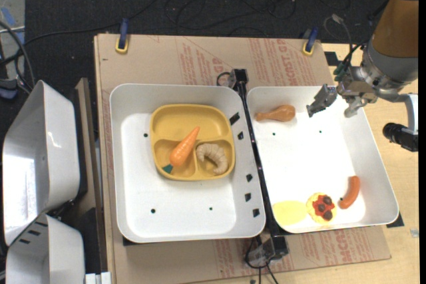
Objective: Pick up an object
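Two white bins sat side by side: the left bin [133, 209] held a yellow divided plate [163, 120] with a toy carrot [184, 146] and shrimp [214, 156]; in the right bin [379, 176], a toy drumstick [276, 114] lay just left of the gripper [338, 104], its fingers spread, gripping nothing.

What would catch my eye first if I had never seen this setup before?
Probably the yellow divided plate in the left bin, holding a toy carrot and a pale shrimp. Next, the grey arm's tool, open above the right bin's far edge, beside a toy drumstick.
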Controlling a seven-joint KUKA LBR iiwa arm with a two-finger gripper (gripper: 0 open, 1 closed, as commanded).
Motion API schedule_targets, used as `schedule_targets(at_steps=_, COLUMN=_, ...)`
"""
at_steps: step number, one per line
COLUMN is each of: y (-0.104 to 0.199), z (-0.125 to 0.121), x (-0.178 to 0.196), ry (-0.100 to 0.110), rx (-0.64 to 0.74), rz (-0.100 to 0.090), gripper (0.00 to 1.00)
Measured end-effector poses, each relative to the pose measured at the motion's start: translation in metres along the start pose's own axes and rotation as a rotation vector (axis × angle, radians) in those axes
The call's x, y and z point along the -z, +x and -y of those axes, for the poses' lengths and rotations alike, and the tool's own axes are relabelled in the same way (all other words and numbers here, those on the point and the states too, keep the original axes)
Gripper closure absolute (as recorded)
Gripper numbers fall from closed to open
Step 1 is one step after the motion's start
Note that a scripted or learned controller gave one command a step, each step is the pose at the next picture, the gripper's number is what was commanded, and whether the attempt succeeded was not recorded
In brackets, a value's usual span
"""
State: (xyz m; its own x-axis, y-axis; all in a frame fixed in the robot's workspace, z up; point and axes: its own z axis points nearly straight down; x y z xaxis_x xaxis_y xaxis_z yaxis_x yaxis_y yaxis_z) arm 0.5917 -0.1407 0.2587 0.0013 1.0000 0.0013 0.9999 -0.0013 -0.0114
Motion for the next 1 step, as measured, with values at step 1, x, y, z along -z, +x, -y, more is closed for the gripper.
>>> schedule_targets(at_steps=1, y=0.0003, z=-0.0021, x=0.0064, ry=-0.011, rx=0.002, rz=0.002, gripper=0.00)
